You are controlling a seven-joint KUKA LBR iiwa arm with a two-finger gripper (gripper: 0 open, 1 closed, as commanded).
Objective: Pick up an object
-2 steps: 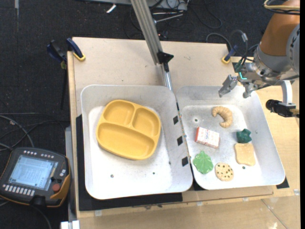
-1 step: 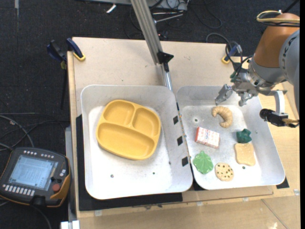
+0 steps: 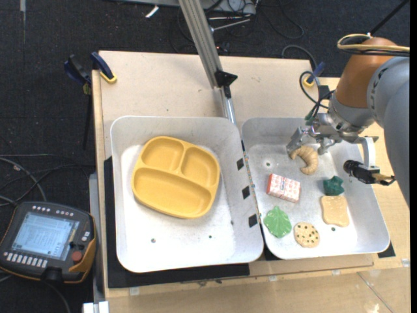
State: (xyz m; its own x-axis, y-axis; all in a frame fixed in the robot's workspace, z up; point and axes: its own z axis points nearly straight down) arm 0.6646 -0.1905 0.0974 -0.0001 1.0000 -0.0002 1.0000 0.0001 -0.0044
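Curved croissant (image 3: 307, 158), long axis seemingly up-down

Bench (image 3: 163, 83): pale wooden top, carrying both bins; dark carpet around it.

Left bin (image 3: 130, 240): shallow, white, square with rounded corners.

Yellow divided plate (image 3: 176, 175): three compartments, lying flat in the left bin, slightly toward its upper half.

Metal pole (image 3: 202, 34): grey, slanting from the top edge down to the gap between the bins, with a black clamp near its lower end.

Teach pendant (image 3: 45, 240): grey housing, lit screen, orange-red knob at its right; sits on the floor at lower left, beside the bench.

Clamps (image 3: 98, 67): blue and yellow handles, at the bench's upper left corner.

Cables (image 3: 273, 12): black, loose on the carpet beyond the bench.
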